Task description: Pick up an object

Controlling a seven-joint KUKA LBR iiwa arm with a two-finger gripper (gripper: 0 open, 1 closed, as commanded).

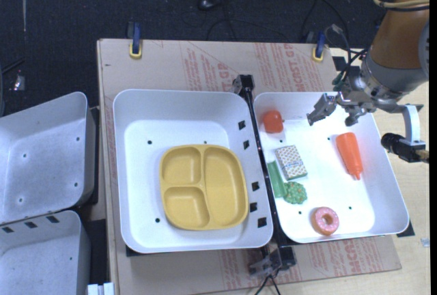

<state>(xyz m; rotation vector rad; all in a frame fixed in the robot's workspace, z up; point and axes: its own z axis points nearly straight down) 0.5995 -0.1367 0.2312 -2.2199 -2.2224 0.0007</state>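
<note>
My gripper hangs over the far side of the right bin, its two dark fingers spread open with nothing between them. An orange carrot lies just below and to the right of it. A small red-orange tomato-like piece sits left of the gripper, near the bin's far left corner. Further forward lie a checkered grey block, a green stick, a green broccoli piece and a pink donut.
The left bin holds a yellow divided plate. A black divider runs between the bins. Blue-yellow clamps hold the cardboard base at the far edge. White bin lids lie at the left.
</note>
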